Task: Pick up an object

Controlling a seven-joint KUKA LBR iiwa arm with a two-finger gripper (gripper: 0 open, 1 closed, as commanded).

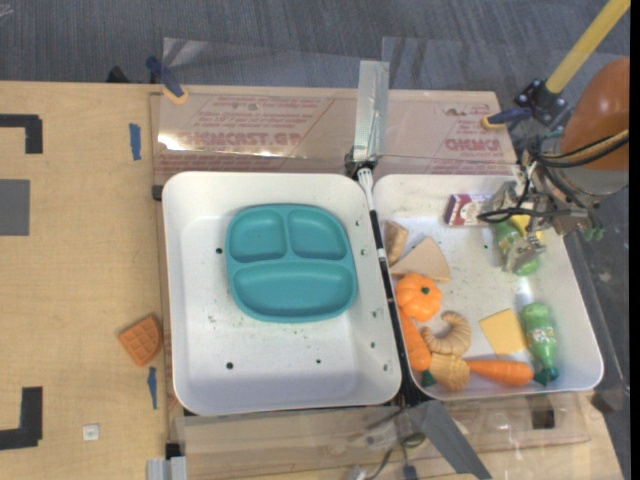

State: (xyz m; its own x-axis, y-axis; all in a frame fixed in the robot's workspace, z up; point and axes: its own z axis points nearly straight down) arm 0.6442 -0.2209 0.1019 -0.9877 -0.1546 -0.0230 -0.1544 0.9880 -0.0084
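My gripper [523,240] hangs low over the back right part of the right bin [590,353], coming in from the right under the orange band of the arm. A small yellow-green object [513,230] sits right at the gripper, partly hidden by it and its cables; whether it is held I cannot tell. Just to the left lies a small purple and white box [460,208]. Nearer the front are a green bottle [540,334], a yellow cheese slab [502,331], a carrot [500,372], a croissant [450,333], an orange pumpkin [418,297] and a tan bread wedge [425,258].
The left bin [190,268] holds a teal divided plate [290,262]. An orange waffle piece [140,339] lies on the wooden bench left of the bins. A metal divider [372,118] stands behind the gap between the bins.
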